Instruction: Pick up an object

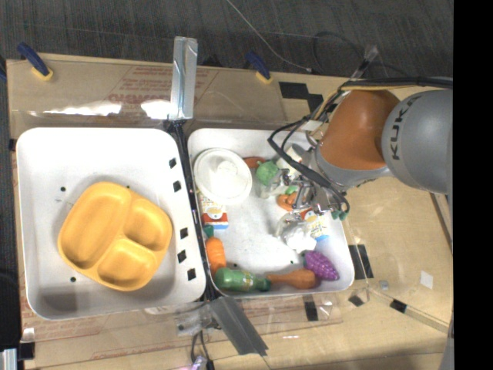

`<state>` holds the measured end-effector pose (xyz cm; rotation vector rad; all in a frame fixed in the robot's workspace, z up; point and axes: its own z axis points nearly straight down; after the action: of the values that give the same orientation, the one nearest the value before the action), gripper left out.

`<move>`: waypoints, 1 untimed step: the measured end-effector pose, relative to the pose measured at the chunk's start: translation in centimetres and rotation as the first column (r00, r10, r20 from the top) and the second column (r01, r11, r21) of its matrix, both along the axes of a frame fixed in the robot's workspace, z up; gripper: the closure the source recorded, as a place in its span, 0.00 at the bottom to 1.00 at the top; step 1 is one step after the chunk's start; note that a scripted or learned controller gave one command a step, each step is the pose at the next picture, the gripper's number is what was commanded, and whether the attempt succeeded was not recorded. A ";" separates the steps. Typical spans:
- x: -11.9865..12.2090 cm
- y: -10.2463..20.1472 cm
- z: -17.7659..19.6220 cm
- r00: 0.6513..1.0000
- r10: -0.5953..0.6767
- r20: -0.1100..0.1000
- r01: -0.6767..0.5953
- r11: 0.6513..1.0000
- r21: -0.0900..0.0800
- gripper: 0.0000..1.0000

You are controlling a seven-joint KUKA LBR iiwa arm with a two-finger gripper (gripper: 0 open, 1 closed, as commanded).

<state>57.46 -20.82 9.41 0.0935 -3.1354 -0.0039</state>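
Two shallow white bins sit side by side on a cardboard-covered bench, seen from above at a slant. The left bin (31,206) holds one yellow three-compartment plate (115,235), lying toward its 6 o'clock side; bare white floor runs along the bin's 12 o'clock edge and around its corners, leaving plenty of open room.

The right bin (254,245) is crowded. The grey arm with its orange band (356,133) reaches in from 3 o'clock, and its gripper (302,199) is low over the bin's 3 o'clock half amid dark cables. Whether its jaws are spread or pressed together cannot be told, and nothing is visibly between them.

Counted in the right bin: one white bowl (223,173) near the 11 o'clock corner; one small carton (216,218) just below it against the dividing wall; one orange carrot-like toy (215,252) further toward 7 o'clock; one green toy vegetable (237,280) and one brown drumstick-shaped toy (292,279) along the 6 o'clock edge; one purple grape bunch (322,265) at the 5 o'clock corner; one green leafy toy (267,173) near 12 o'clock; and one crumpled silvery piece (294,230) just below the gripper. The only bare floor lies in the bin's middle.
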 end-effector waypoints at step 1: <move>0.4 0.1 1.5 1.000 0.005 0.010 -0.005 1.000 -0.003 1.00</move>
<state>57.85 -20.74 10.89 0.1009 -3.1451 0.0007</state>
